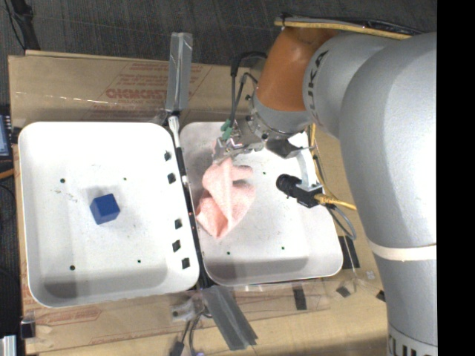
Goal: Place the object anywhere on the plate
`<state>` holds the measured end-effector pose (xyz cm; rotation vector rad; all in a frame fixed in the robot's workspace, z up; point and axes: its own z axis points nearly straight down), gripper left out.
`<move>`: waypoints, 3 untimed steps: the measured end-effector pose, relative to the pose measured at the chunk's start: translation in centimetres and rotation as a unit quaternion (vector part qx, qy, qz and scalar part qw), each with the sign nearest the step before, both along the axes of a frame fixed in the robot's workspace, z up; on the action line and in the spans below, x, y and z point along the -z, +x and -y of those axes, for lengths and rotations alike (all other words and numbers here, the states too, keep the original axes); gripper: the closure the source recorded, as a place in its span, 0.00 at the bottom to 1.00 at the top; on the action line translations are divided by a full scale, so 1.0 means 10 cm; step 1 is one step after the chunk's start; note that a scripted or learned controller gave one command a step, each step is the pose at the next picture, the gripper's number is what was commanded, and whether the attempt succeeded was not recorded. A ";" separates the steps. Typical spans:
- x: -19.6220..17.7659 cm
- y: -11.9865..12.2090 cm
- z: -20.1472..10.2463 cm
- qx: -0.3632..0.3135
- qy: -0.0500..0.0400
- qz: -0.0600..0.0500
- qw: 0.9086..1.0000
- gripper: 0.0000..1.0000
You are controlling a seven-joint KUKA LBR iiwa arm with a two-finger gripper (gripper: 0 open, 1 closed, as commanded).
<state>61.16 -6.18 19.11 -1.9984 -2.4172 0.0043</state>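
A pink cloth [225, 193] hangs in a crumpled, stretched shape over the left part of the right bin [297, 254]. Its top is drawn up to a peak right under my gripper [232, 145]. The gripper's fingers are shut on that upper edge of the cloth. The cloth's lower end reaches the divider between the bins. A blue cube [105, 208] lies on the floor of the left bin [44, 162], far from the gripper.
The grey arm with its orange band [289, 73] covers the right bin's back right part. A black cable fitting [295, 188] juts out beside the cloth. Black clips [178, 225] line the divider between the bins.
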 end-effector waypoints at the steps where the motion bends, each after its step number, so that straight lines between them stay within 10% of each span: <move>1: -0.41 0.00 -0.01 -0.004 0.000 0.002 1.000 1.00; 2: -0.31 -0.19 -0.49 -0.206 0.000 0.000 0.979 1.00; 3: -0.24 -0.26 -0.98 -0.398 0.001 0.001 0.917 1.00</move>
